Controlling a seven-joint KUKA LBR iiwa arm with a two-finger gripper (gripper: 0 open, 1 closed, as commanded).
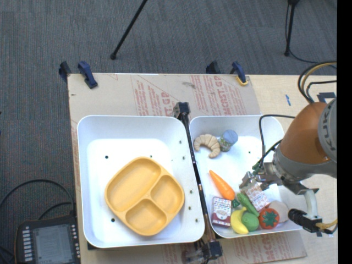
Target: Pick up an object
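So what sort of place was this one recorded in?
Likely a robotics lab: two white bins clamped to a cardboard-covered bench, toy food such as a carrot and croissant, tripod legs on grey carpet.

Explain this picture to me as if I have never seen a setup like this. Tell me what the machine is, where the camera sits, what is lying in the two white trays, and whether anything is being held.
The machine on the right is a robot arm, grey with an orange band, ending in a two-finger gripper. One fixed camera looks down on the bench at a slant.

Two shallow white bins stand side by side. The left bin holds a yellow divided plate. The right bin holds toy food: a croissant with a small blue-capped bottle beside it, a carrot, a small red box, a yellow banana, a green piece and a tomato.

The gripper sits low over the crowded pile at the near end of the right bin. I cannot tell whether it is gripping anything.
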